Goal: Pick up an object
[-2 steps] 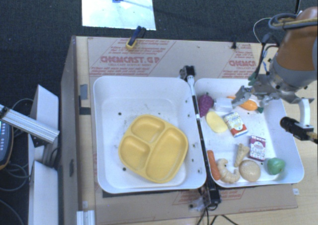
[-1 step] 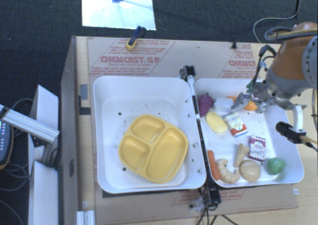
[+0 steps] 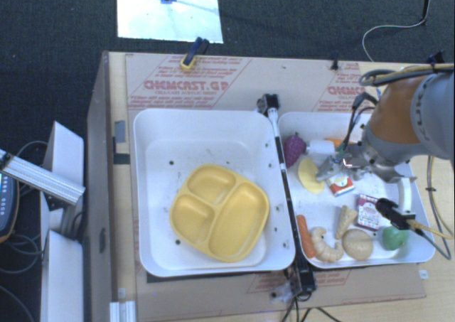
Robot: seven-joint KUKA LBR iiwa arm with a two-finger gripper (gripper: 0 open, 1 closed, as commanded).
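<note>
The right bin (image 3: 295, 125) holds several toy foods. A purple grape bunch (image 3: 293, 148) lies at its left, and a yellow slice (image 3: 309, 175) sits just below it. My gripper (image 3: 340, 166) hangs low over the middle of this bin, right beside a small red and white box (image 3: 343, 185) and the yellow slice. Nothing is visibly lifted. Nearer the front lie a maroon carton (image 3: 368, 212), a tan wedge (image 3: 346, 219), a potato (image 3: 357, 244), a shrimp (image 3: 324, 243), a carrot (image 3: 303, 229) and a green piece (image 3: 392, 237).
The left bin (image 3: 153, 143) holds a yellow divided plate (image 3: 219, 211). The grey arm with its orange band (image 3: 398, 111) covers the right bin's far right corner. An orange item (image 3: 333, 142) peeks out behind the gripper. A black divider (image 3: 279, 150) runs between the bins.
</note>
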